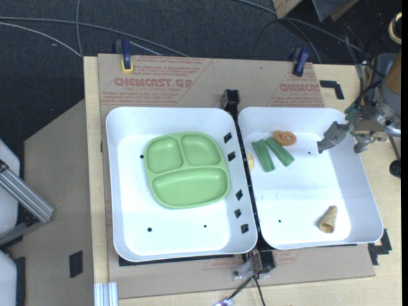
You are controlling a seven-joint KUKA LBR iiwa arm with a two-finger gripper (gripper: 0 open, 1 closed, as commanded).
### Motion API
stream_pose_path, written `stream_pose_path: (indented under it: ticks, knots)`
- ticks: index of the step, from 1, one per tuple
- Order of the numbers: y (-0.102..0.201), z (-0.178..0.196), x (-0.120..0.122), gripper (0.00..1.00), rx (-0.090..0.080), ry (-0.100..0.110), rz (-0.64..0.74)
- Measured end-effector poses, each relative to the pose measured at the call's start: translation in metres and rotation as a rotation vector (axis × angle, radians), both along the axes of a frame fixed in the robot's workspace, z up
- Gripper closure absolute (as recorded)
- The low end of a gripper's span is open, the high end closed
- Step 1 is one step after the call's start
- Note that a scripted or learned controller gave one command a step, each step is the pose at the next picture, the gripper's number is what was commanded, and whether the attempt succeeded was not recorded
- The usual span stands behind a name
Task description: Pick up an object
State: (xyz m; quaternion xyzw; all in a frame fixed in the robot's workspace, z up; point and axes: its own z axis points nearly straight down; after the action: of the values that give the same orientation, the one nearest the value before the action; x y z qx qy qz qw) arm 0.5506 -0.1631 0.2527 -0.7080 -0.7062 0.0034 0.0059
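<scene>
The gripper (pixel 347 138) hangs at the right bin's (pixel 357 190) far edge, fingers spread and holding nothing; the green pieces (pixel 271 153) and orange ring (pixel 284 138) lie near, just to its left, ready for picking.

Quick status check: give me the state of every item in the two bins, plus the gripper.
Green divided plate: flat in the left bin, nothing in its compartments.
Two green sticks: lying side by side in the right bin.
Orange ring: flat, beside the sticks' far ends.
Tan cone: on its side, near corner of the right bin.
Gripper: open, above the right bin's right edge, holding nothing.
</scene>
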Motion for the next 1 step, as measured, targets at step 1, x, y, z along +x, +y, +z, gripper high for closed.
stream_pose_path:
  ticks: [1]
  knots:
    - [0.0004, 0.0065, 0.0023, 0.00, -0.003, -0.012, 0.003]
